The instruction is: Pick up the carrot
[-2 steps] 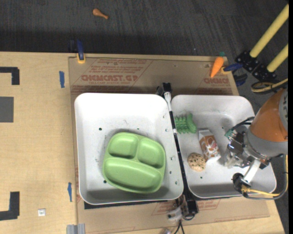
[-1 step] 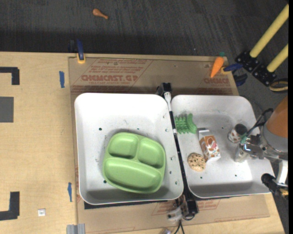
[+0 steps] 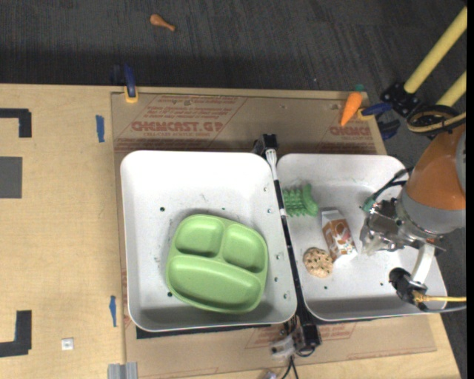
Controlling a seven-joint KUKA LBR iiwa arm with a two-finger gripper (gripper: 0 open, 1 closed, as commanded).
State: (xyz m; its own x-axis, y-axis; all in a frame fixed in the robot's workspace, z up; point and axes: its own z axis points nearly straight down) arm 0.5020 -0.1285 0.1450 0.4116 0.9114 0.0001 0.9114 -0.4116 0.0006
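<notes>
Camera view: task judged barely begun. Carrot (image 3: 351, 108) lying outside both bins, on the cardboard sheet (image 3: 185, 118) of the desk (image 3: 52, 244), just beyond the far rim of the right bin (image 3: 355, 307), close to a blue clamp (image 3: 375, 109). Nothing gripped; carrot untouched, well apart from the gripper (image 3: 379, 235). Gripper hanging low over the right part of the right bin, near side of its middle; jaws too small and shadowed here, cannot tell whether apart or together. Left to do, as a judgement: travel out over the far rim, descent onto the carrot, closure, lift.

Left bin (image 3: 148, 185): one green divided tray (image 3: 219, 263), three compartments, lying slightly askew toward the near side, compartments bare.

Right bin: a green ridged toy (image 3: 299, 200) near the far-left wall, a small printed packet (image 3: 338, 235) near the middle, a cookie (image 3: 317, 261) just beside the packet on its near-left side. Packet just left of the gripper, apart from it.

A second small orange object (image 3: 162, 23) on the dark floor, far beyond the desk; kind unclear.
</notes>
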